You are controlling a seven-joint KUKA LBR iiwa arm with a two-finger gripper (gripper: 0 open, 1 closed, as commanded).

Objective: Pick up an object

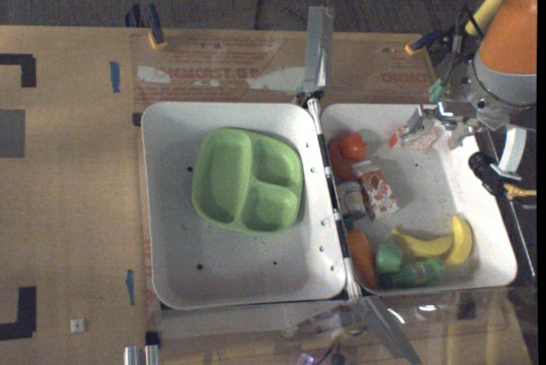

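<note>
The jaws (424, 126) hang over the back right corner of the right bin (490, 269), and there's a small red-and-white packet (408, 136) right at the tips — whether it's actually pinched or just lying under them, I cannot tell, nor whether the jaws are apart or closed. If that packet is the target, it looks light, thin and crinkly; likely best pinched across its narrow width, since a flat wrapper slips easily. Moving outward: a red tomato-like toy (347, 149) and a small carton (378, 191) sit near the bin's left wall, with a yellow banana (435, 242), a carrot (362, 256) and green pieces (401, 264) along the front. In the left bin (171, 252) on the table (68, 184) rests a green divided plate (248, 180).
</note>
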